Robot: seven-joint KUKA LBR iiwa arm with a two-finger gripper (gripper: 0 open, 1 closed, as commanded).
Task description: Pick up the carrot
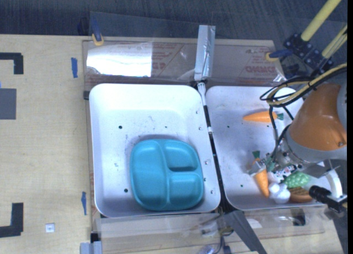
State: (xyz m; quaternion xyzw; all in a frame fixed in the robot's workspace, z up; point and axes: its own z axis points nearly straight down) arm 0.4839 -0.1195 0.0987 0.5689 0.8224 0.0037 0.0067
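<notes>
On your far left lies the pale wooden bench top [44, 137], marked with a few black angle brackets and small strips of blue tape. Next comes the left bin [110, 109], a shallow white tray whose floor is bare across its upper half. In its lower half sits a blue divided plate [165, 174] with three compartments, lying flat and close to the bin's front wall; you can see nothing in any of its compartments. A dark divider runs between the two bins, and behind them stands a clear panel with a metal bracket [204, 52] at its middle.

Moving right, you reach the right bin [231, 137]. An orange carrot [261, 117] lies on its side in the upper part, tip pointing left, its right end running under the arm's cables. In the bin's lower right corner you have a cluster of small toys: a second carrot-like orange piece [262, 182], tilted, touching a white lump [279, 192], with a green leafy piece [298, 180] and a brown item [300, 196] just beside them.

The arm [317, 123] leans in over the bin's right side, its orange band bulking above that cluster. The gripper [281, 165] points down just above the toys, well apart from the upper carrot. You cannot tell how its fingers stand; the wrist hides them.
</notes>
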